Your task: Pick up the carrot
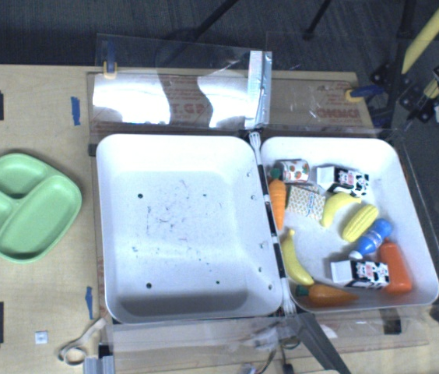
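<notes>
Near edge, right bin: an orange tapered plastic carrot with a green tip (327, 292) lies flat along the front wall of the shallow white right-hand bin (416, 209), leaf end toward the divider.
Beside it: the curved yellow plastic banana (293, 257) runs up the divider side, its lower end touching or nearly touching the carrot's green tip. A small black-and-white cow-print carton (366, 272) sits just behind the carrot, with an orange-red plastic bottle (396, 267) on its right.
Middle of bin: yellow corn cob (358, 219), blue bottle cap (373, 236), patterned square packet (307, 202).
Far side: a second orange tapered piece (277, 202) stands against the divider, possibly another carrot; you cannot be sure from here.
Left bin: the shallow white left-hand bin (177, 216) has a scuffed floor.
Off-bench left: pale green divided plastic plate (21, 206) on the wooden bench (33, 100).
End effector: you get only arm hardware at the upper right, far from the bins; jaw state cannot be told.
Step in hand: approach not yet begun, by my reading.
Next move: you would need to come down over the front carrot, jaws set across its width, clear of the banana and carton.
</notes>
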